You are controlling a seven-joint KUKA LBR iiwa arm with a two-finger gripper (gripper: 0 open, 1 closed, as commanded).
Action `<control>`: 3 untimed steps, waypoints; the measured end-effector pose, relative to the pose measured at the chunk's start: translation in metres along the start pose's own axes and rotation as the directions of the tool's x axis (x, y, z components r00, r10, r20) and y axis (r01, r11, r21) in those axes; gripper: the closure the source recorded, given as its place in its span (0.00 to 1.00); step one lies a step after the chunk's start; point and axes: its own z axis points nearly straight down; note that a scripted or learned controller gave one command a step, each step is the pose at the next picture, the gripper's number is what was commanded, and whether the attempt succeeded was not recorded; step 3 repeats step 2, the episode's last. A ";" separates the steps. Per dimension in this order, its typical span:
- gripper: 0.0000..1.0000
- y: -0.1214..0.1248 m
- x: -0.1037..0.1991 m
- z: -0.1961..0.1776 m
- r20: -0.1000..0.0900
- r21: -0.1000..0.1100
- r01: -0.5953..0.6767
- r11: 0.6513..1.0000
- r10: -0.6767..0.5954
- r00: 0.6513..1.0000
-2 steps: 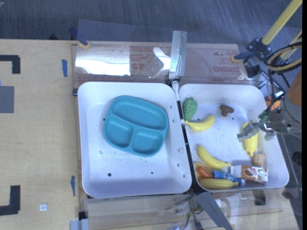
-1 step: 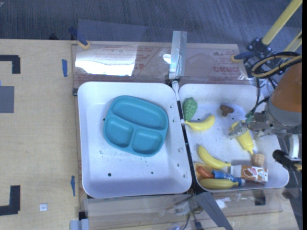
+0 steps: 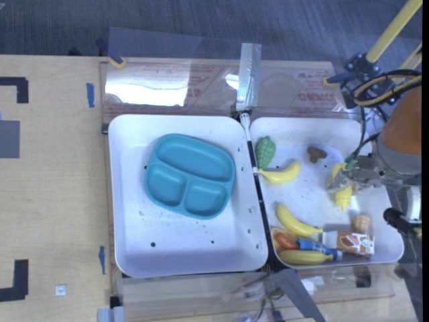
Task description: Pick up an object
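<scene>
You see the gripper (image 3: 346,177) low in the right bin (image 3: 315,129), pinching a yellow toy (image 3: 343,196).

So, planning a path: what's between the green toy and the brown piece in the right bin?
Camera view: bare white bin floor lies between the green toy and the brown piece; a banana sits just below that line.

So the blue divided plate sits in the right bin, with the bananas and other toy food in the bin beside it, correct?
Not quite: the camera view shows the blue divided plate in the left bin. The bananas and other toy food are in the bin beside it, the right bin.
</scene>
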 end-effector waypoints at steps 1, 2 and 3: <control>1.00 -0.039 -0.005 0.016 0.000 -0.005 -0.188 0.982 0.188 0.982; 1.00 -0.047 0.062 -0.114 -0.002 -0.010 -0.128 0.992 0.128 0.992; 1.00 -0.047 0.062 -0.114 -0.002 -0.010 -0.128 0.992 0.128 0.992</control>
